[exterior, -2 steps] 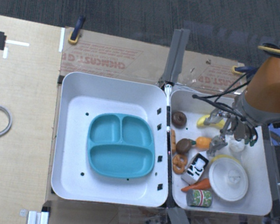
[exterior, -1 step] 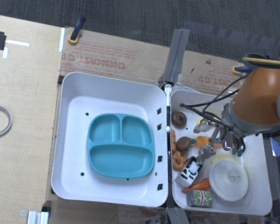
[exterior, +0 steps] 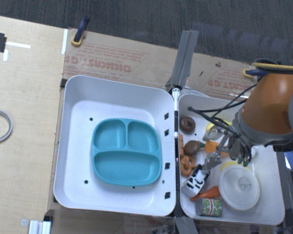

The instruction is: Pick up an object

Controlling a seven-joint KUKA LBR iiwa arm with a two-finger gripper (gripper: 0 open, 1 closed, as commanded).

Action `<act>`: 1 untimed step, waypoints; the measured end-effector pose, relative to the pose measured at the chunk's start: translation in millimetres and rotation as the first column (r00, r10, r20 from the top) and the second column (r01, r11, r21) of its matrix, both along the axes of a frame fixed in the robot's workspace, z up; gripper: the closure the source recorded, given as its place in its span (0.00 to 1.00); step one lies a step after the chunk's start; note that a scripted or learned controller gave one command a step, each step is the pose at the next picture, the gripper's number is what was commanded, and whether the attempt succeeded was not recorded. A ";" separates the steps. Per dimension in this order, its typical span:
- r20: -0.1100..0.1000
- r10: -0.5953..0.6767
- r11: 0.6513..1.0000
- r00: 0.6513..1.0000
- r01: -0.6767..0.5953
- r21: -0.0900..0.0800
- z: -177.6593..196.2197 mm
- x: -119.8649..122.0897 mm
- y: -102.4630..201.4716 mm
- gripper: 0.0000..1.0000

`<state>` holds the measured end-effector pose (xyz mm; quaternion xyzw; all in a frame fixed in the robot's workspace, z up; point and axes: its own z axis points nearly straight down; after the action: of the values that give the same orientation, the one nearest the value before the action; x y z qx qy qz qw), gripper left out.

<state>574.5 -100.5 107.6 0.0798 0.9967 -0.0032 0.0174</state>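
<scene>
A KUKA arm is reaching in from the right of the frame over the right bin, where small items are lying crowded at centre right. The left bin is holding a teal divided plate. The end effector is hovering just above a black-and-white toy, beside a white lid; whether it is open or closed cannot be told.

Both bins: left bin and right bin look like smooth white plastic, slight sheen. Divided plate is teal plastic, matt-ish. Round lid is translucent white plastic. Bench top is pale wood-look, matt. Cardboard sheet is brown, printed, dull. Arm's orange band is glossy.
</scene>
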 end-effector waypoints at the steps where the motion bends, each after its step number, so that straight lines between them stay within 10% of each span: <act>1: -0.009 -0.017 1.000 1.000 0.017 0.002 -0.9 3.2 -1.0 0.00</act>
<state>577.6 -101.5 106.7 0.0882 0.9960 -0.0026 0.0129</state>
